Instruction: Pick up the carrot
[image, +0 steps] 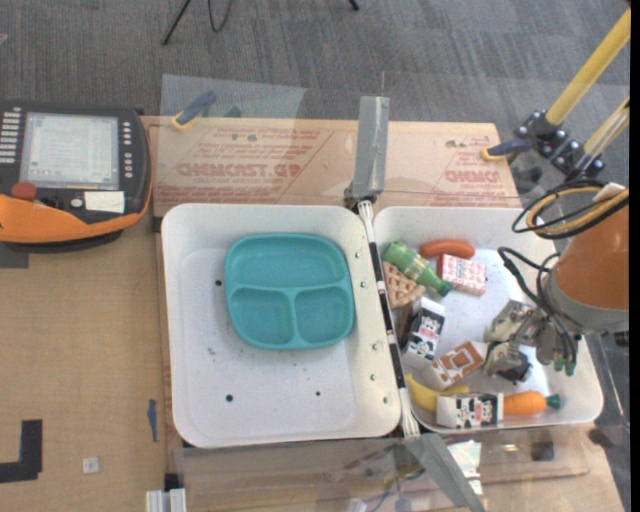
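My pincer hangs low over the right bin, near its right wall, and whether it is released or clenched I cannot tell from this slant — the wrist and cables crowd it. Nothing shows as grasped.

The carrot lies just below my pincer in the view, toward the bin's near rim, close to the near-right corner. Its long axis runs left to right, orange body toward the left and the small green top toward the right. Its left end is touching or just beside a small milk carton lying on its side — I judge that crowding to be the thing to mind, since a descent a little too far left would meet the carton instead. So the move is a short shift toward the near rim, closing across the carrot's short width.

The right bin also holds a banana, a green bottle, a waffle, a sausage and a red-and-white box. The left bin holds a teal divided plate, its three compartments bare. Both bins sit on the cardboard-covered tabletop.
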